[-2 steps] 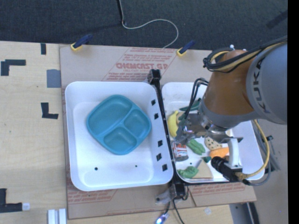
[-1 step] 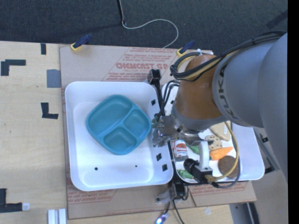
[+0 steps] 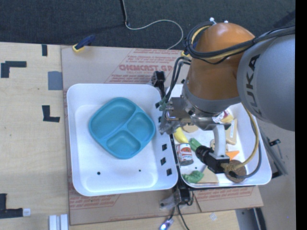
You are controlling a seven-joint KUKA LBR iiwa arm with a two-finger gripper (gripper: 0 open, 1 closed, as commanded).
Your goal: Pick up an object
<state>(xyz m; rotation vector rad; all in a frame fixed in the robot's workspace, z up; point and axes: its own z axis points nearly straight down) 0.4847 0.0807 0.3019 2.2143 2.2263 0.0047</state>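
Note:
My gripper hangs low over the left side of the right bin, mostly hidden under the orange wrist. Just below it lie a yellow banana-shaped toy, a green piece and a small red-labelled can. Further right in the same bin are an orange carrot-like piece, a beige stick and a brown lump. Another green item rests at the bin's front edge. I see nothing held.
The left bin holds a blue three-compartment plate lying flat near its middle. A divider strip with black marks separates the bins. Brown cardboard lies under both.

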